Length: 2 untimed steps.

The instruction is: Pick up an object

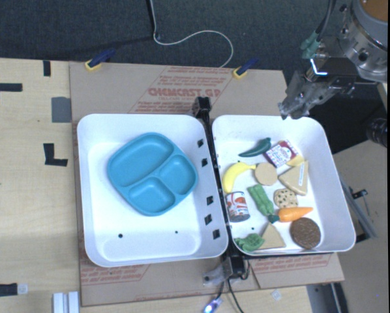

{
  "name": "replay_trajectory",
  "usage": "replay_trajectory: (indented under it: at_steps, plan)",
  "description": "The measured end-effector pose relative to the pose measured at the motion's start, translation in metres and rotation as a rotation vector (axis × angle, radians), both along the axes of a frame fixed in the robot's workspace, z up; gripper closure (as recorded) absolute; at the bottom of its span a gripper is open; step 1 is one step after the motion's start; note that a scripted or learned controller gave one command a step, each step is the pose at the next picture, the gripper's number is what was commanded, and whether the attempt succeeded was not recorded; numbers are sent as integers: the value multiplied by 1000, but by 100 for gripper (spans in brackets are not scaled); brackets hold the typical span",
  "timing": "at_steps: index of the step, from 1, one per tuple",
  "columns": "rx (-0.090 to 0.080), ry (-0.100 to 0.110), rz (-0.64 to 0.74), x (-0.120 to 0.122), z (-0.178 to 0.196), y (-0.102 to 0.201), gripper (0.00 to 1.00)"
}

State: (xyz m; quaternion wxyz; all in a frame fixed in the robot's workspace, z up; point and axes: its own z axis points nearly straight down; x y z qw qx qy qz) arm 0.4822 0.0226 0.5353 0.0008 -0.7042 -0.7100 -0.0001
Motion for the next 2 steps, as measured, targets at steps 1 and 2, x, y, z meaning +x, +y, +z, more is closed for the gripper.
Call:
replay_trajectory:
  at_steps: [1,2]
  plan:
    - [0,0,1,1,-1,67,100]
    - [-1,0,-1,1,-1,115,100]
